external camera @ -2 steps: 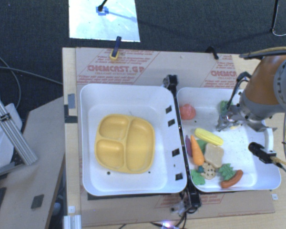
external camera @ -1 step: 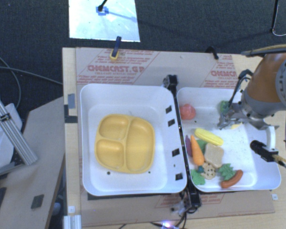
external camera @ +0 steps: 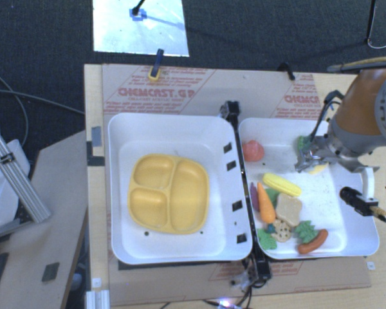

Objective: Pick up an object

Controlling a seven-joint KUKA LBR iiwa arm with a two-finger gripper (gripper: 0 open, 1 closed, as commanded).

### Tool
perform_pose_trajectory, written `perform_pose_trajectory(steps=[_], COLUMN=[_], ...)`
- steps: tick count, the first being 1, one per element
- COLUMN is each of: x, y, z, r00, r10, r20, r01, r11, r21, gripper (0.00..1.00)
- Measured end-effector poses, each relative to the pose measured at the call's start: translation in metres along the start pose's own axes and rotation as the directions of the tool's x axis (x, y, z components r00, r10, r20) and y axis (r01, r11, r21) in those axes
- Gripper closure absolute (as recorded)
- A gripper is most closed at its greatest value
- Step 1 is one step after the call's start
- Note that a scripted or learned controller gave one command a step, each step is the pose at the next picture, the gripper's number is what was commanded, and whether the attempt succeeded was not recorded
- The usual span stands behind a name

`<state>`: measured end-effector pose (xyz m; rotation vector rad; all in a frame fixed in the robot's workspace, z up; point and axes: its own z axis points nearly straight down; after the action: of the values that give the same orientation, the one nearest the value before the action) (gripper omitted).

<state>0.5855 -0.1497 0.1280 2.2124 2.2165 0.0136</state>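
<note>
So the claw point(external camera: 307, 159) is down in the right bin point(external camera: 357, 234), near its back; can't tell how it's set. Toy food sits beside it: tomato point(external camera: 253, 150), corn point(external camera: 282, 185), carrot point(external camera: 266, 203). Yellow divided plate point(external camera: 169, 193) in the left bin point(external camera: 174, 131).

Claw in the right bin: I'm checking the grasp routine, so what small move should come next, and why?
Probably a short drop straight down. The claw hangs at the upper part of the right bin, over a small yellow and green piece, apart from the corn and tomato.
</note>
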Motion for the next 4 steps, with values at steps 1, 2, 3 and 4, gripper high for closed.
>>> perform_pose_trajectory(steps=[1, 2, 3, 4], x=[0.0, 0.0, 0.019, 0.018], y=[0.001, 0.002, -0.049, -0.048], z=[-0.011, -0.021, 0.023, 0.014], r00=[1.0, 1.0, 1.0, 1.0], r10=[-0.001, -0.002, -0.001, 0.001], r20=[0.0, 0.0, 0.009, 0.012], r01=[0.001, 0.002, 0.001, -0.001], r11=[1.0, 1.0, 1.0, 1.0], r21=[-0.003, -0.006, -0.014, -0.018], gripper=[1.0, 1.0, 1.0, 1.0])
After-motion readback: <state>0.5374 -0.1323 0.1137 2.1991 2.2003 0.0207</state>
